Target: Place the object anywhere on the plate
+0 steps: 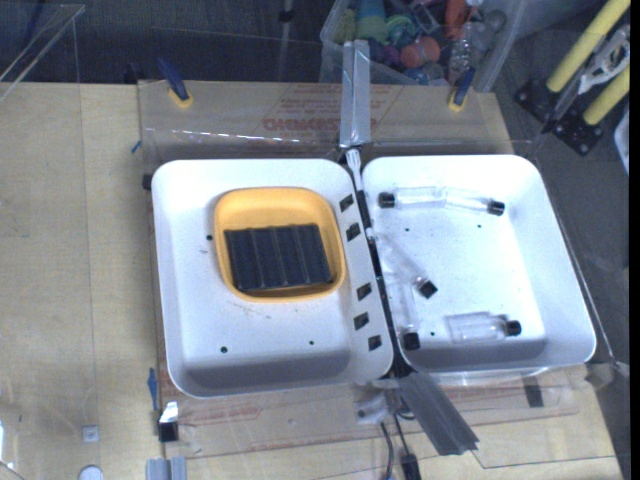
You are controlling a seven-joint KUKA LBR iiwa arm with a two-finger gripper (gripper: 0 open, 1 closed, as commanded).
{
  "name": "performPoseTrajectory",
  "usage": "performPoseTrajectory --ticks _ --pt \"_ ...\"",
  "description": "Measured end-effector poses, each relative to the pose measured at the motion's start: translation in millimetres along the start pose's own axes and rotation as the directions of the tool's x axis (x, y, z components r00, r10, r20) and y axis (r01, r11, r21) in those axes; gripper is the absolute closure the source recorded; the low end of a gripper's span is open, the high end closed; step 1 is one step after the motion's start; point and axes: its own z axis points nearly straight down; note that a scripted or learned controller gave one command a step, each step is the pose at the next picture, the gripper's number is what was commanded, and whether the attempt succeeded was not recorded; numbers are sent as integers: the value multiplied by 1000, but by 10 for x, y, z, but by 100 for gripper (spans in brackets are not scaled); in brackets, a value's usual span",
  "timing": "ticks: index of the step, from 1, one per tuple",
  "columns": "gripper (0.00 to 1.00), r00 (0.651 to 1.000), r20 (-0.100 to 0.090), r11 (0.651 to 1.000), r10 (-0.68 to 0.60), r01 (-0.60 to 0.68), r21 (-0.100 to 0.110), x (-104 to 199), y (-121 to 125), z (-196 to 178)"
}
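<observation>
A yellow plate (275, 206) with rounded corners sits in the left white bin (185, 298), toward its back and right. A dark grey ribbed rectangular object (278, 256) lies flat on the plate and covers most of its middle and front. Its ribs run front to back. Nothing touches it from above.
The right white bin (540, 268) holds several clear tubes with black caps: one along the back (440, 200), one at the front (480, 325), one near the divider (405, 268). A raised divider (362, 268) separates the bins. A clear box of colourful toys (420, 18) stands behind them.
</observation>
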Motion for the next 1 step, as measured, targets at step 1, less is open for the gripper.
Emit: performPoseTrajectory --ticks 1 --pt "0 971 -1 971 -238 238 0 -10 7 1"
